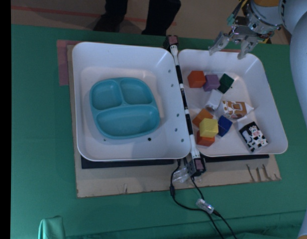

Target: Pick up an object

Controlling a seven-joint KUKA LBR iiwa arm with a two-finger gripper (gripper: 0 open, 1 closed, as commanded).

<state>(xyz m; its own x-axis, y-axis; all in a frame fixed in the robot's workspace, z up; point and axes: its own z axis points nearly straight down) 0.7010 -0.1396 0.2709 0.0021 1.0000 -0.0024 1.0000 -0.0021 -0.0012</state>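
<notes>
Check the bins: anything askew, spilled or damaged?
Nothing spilled or damaged. The blocks sit jumbled in the right bin: the yellow block rests on top of an orange one, and the white block lies tilted. The teal plate sits flat in the left bin. The gripper hangs open above the right bin's far rim.

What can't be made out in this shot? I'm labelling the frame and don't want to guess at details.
- Orange block: camera view; the yellow cube sits on it, hiding most of it.
- Small white object: too small and pale against the right bin to identify.
- Arm above the orange band: cut off by the top edge.
- Person standing behind the bench: legs alone, top edge cuts the rest.
- Gripper: open, holding nothing.
</notes>
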